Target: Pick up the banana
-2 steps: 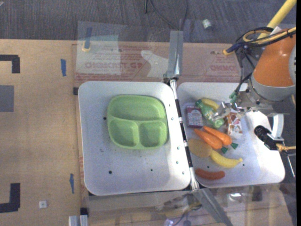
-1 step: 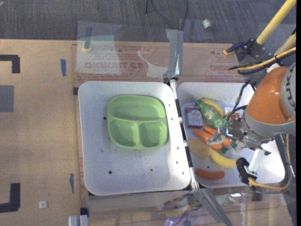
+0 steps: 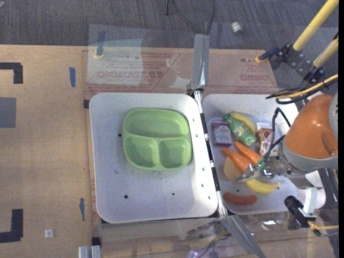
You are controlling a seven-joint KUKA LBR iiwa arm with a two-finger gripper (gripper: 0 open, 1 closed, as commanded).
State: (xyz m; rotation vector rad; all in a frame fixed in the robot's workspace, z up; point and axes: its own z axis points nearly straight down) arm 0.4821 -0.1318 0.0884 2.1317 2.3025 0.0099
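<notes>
A yellow banana (image 3: pixel 263 186) lies curved in the front part of the right bin (image 3: pixel 285 206). My gripper (image 3: pixel 253 171) is down in that bin, just above the banana's upper edge and against two orange carrots (image 3: pixel 243 156). The arm's orange band (image 3: pixel 312 130) covers the bin's right side. A second yellow, banana-like piece (image 3: pixel 243 122) lies at the back of the bin, partly under a green bottle (image 3: pixel 240 130).
The right bin also holds a dark red packet (image 3: pixel 221 133), a pale yellow round piece (image 3: pixel 231 170), a red sausage-like item (image 3: pixel 240 199) and a snack packet (image 3: pixel 264 137). The left bin (image 3: pixel 107 192) holds a green divided plate (image 3: pixel 157 138). A metal divider (image 3: pixel 203 144) separates the bins.
</notes>
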